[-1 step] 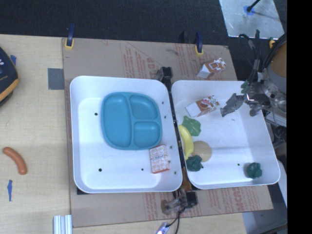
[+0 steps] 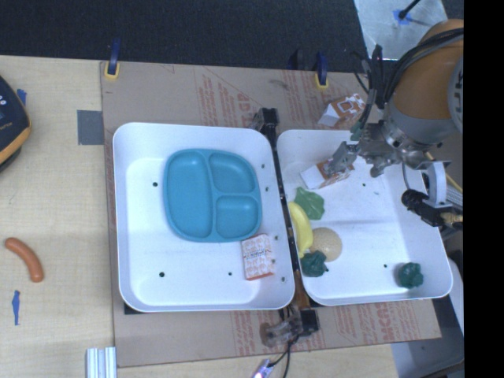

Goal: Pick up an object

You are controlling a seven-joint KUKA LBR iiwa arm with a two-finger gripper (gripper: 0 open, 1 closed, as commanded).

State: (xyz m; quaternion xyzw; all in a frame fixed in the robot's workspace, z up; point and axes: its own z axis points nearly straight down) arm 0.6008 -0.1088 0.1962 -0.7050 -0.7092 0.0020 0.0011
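My gripper [image 2: 344,159] hangs over the back left part of the right bin [image 2: 429,290], reaching in from the right. Its tip is right at a small white and brown packet [image 2: 321,175] that lies by the bin's left wall; whether the packet is held I cannot tell. In front of it, along the left wall, lie a light green piece [image 2: 312,203], a yellow banana [image 2: 300,228], a beige round object [image 2: 328,245] and a dark green piece [image 2: 313,264]. Another dark green piece [image 2: 409,275] rests in the front right corner.
The left bin [image 2: 130,211] holds a blue divided plate [image 2: 213,194] and a small red and white packet [image 2: 257,257]. A snack packet [image 2: 345,110] lies behind the right bin. A sausage [image 2: 25,258] lies on the bench at far left, near a black and yellow device [image 2: 9,120].
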